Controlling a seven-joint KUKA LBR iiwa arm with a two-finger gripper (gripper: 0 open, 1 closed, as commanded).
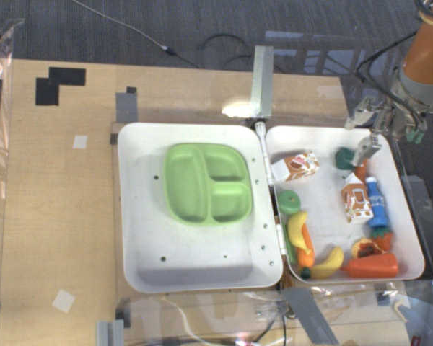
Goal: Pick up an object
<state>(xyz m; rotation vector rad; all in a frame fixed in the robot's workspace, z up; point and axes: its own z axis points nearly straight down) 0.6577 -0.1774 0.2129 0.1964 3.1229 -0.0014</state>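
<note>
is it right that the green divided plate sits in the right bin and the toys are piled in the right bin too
Not quite. The camera view shows the green divided plate in the left bin, lying on its own. The rest holds: the toys, among them a banana, a blue bottle and an orange carrot, are in the right bin, with the gripper hanging over its far corner.

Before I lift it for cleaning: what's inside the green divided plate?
The green divided plastic plate shows three bare compartments, nothing in them; whatever lies beneath it in the white bin is covered.
</note>
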